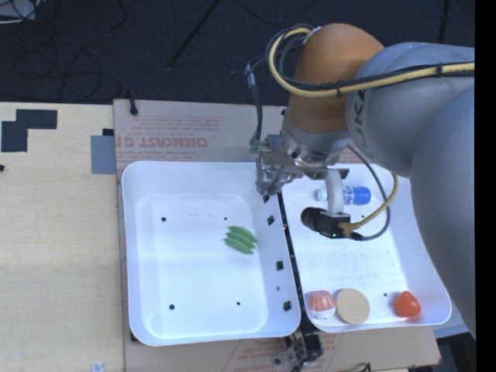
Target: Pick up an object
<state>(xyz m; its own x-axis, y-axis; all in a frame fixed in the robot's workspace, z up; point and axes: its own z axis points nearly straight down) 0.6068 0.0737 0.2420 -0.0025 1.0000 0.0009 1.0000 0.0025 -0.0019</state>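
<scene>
Gripper (pixel 269 183) above the divider between two bins

A green pea pod (pixel 241 239), slim and glossy, lies in the left bin (pixel 147 188); whether the gripper is spread or pressed together, I cannot tell.

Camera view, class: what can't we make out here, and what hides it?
- Gripper: fingers lost in dark clutter under the wrist.
- Blue-capped bottle: partly covered by the arm's hardware.
- Right bin: far right side hidden behind the grey arm.
- Pink-and-white object: too small to identify.
</scene>
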